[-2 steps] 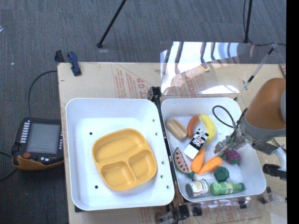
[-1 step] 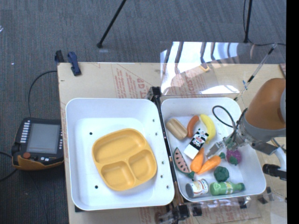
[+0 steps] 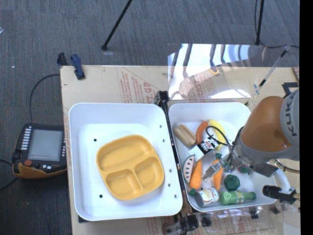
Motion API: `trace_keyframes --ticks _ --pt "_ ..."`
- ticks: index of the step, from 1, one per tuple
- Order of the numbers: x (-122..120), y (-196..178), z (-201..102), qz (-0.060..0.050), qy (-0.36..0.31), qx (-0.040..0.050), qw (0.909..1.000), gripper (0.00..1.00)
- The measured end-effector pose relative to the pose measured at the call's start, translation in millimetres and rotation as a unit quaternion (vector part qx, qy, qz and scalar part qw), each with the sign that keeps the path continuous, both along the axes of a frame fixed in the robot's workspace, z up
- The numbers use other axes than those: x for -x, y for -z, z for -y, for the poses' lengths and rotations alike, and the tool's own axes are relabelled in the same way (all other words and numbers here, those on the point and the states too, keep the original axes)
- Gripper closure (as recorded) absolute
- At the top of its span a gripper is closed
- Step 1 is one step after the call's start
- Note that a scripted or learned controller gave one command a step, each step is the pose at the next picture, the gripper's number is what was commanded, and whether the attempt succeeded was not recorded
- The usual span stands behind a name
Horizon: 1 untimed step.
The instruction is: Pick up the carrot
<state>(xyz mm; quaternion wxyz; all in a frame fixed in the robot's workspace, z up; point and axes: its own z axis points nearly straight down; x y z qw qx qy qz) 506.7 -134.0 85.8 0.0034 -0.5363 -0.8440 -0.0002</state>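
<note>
**Carrot position, right bin**

The carrot (image 3: 196, 174) lies in the right bin (image 3: 244, 110), in its lower left part, long axis running roughly up and down the view and slightly tilted. A second orange piece (image 3: 217, 178) lies just to the carrot's right (partly covered by the tool). A watermelon slice (image 3: 190, 162) touches or nearly touches the carrot's upper left side. Below the carrot sit a small can (image 3: 208, 196) and a green bottle (image 3: 236, 197) on its side. A dark green round item (image 3: 232, 182) lies right of the carrot, beyond the second orange piece. Above the carrot are a tan bread roll (image 3: 185, 135), another orange vegetable (image 3: 202, 130) and a banana (image 3: 218, 131).

The jaws (image 3: 215, 169) hang just right of the carrot's upper half; their state cannot be read. Nothing is seen between them.

Left of the carrot, the left bin (image 3: 83, 131) carries a yellow divided plate (image 3: 129, 166). Both bins rest on the desk (image 3: 127, 84).
</note>
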Motion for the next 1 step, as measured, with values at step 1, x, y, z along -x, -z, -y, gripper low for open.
trace_keyframes --ticks 1 --pt "-0.4 -9.6 2.1 0.001 0.007 -0.0001 1.0 1.0"
